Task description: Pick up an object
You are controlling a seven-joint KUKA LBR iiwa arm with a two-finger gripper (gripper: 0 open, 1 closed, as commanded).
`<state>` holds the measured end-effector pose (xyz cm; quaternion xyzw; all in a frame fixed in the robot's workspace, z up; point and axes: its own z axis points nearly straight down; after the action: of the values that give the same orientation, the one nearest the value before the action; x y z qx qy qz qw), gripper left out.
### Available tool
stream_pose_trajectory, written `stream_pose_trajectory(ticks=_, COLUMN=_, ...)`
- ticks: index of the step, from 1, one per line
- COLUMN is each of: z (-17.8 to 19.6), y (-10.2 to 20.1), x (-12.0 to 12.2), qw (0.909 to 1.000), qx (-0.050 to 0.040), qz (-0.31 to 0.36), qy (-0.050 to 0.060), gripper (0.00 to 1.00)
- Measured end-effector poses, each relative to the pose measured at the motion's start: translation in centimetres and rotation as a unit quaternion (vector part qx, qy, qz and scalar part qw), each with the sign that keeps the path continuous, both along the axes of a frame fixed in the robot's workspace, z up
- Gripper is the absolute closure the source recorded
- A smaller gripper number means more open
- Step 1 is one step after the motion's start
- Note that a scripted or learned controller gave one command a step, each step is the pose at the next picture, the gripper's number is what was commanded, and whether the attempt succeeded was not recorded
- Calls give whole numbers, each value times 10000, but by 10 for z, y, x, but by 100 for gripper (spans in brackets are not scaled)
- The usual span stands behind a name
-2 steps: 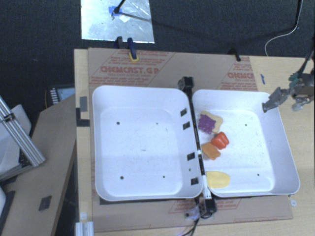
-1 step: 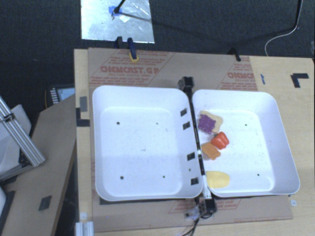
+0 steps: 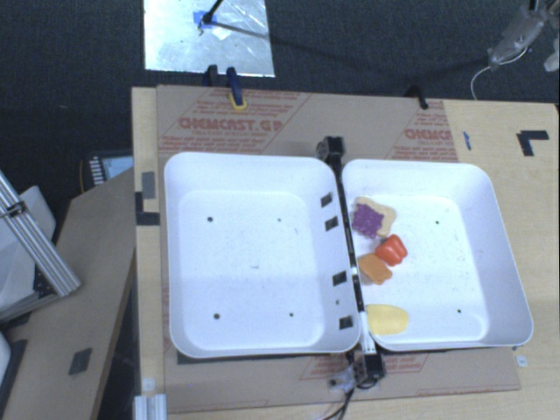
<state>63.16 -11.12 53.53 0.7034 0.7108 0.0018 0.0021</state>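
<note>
Progress so far: nothing is off the floor of the bins, and you can see the pick has not started. The gripper (image 3: 518,40) is that pale grey blur out past the bench's far right corner, well apart from both bins. At that blur, you cannot tell whether it is spread or pressed together, and nothing shows hanging from it.

Now look at your candidates, all four in the right bin (image 3: 446,278), strung along its left wall next to the divider. Nearest the far left corner sits the purple and beige piece (image 3: 372,219). Just beside it, a step toward the near edge, is the red-orange piece (image 3: 393,249), and it looks to be touching the orange piece (image 3: 374,269) below it. The yellow piece (image 3: 387,319) lies alone by the near left corner, apart from the others. The left bin (image 3: 254,261) offers you no target.

So what is left is, by my reading, the whole job: bring the arm in over the right bin, come down on one item, close, and lift. The yellow one looks the cleanest choice, though that wall beside it may crowd the approach.
</note>
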Motion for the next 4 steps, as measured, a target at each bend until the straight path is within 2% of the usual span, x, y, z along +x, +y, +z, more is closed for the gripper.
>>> stream_pose_trajectory(ticks=1, z=0, y=139, x=8, qw=10000, qx=20, qz=36, qy=9, gripper=0)
stream_pose_trajectory(ticks=2, z=-1, y=278, x=33, qw=10000, qx=30, qz=40, qy=18, gripper=0)
stream_pose_trajectory(ticks=3, z=12, y=268, x=33, qw=10000, qx=9, qz=-16, qy=1, gripper=100)
stream_pose_trajectory(ticks=4, z=0, y=316, x=-21, qw=10000, qx=14, qz=-3, qy=27, gripper=100)
